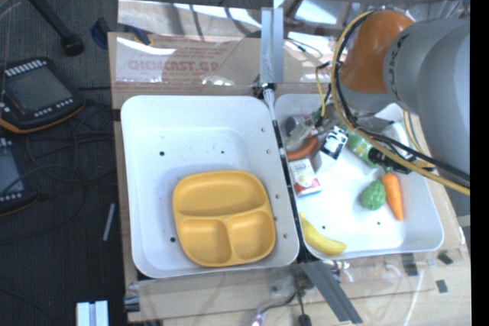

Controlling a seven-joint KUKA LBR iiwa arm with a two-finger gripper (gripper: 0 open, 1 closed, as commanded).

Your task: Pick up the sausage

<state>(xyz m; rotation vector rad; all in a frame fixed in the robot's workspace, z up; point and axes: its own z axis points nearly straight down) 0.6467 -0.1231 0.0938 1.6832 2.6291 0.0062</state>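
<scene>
Two neighbours beside sausage: carton, banana

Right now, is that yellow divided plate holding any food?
Empty. The yellow plate lies flat in the left bin, all three compartments bare; the banana and carrot lie in the right bin.

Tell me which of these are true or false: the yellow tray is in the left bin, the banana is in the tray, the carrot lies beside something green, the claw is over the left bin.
1. The yellow tray sits in the left bin. True.
2. The banana lies in the tray. False: it lies in the right bin.
3. The carrot lies beside a green vegetable. True.
4. The claw is over the left bin. False: it is in the right bin, near the sausage.
</scene>
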